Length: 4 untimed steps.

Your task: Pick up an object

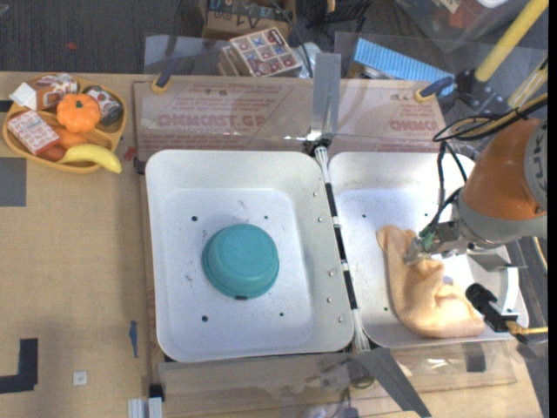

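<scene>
Over the right white bin (374, 190), the grey arm with its orange band (509, 177) reaches in from the right, and its gripper (425, 244) sits down at the upper edge of a tan cloth (426, 290) lying crumpled on the bin floor. Whether the fingers are apart or together cannot be told, since the wrist and cables crowd them. Beside it, the left white bin (174, 181) holds a teal bowl (241, 260), upside down near its middle. On the table at far left rests a dish of toy food (63, 124).
</scene>
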Motion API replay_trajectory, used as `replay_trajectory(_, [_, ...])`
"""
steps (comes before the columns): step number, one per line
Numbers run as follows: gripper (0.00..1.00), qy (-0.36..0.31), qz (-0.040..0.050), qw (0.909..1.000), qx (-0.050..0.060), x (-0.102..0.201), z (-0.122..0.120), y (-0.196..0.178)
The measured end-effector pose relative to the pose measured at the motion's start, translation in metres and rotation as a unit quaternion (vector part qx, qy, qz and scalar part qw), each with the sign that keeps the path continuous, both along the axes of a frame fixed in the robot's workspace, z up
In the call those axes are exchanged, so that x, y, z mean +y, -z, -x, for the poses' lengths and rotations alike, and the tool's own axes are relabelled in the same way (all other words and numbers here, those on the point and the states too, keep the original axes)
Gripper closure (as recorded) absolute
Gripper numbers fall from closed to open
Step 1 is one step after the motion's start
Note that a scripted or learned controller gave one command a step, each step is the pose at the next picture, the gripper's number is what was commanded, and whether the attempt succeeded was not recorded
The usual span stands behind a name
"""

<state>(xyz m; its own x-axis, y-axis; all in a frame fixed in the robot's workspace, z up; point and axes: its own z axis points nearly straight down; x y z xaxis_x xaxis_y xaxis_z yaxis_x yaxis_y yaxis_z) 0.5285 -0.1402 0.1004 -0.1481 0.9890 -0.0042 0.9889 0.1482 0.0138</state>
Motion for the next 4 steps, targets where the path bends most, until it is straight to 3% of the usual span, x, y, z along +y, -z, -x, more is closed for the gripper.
replay_trajectory(1, [0.0, 0.0, 0.0, 1.0, 0.0, 0.0, 0.0, 0.0])
replay_trajectory(2, [0.0, 0.023, -0.0006, 0.9997, 0.002, -0.034, 0.046, 0.011])
replay_trajectory(3, [1.0, 0.024, -0.0011, 0.9997, 0.0, -0.035, 0.045, 0.0])
replay_trajectory(4, [1.0, 0.079, -0.0011, 0.9969, 0.007, -0.004, -0.017, -0.057])
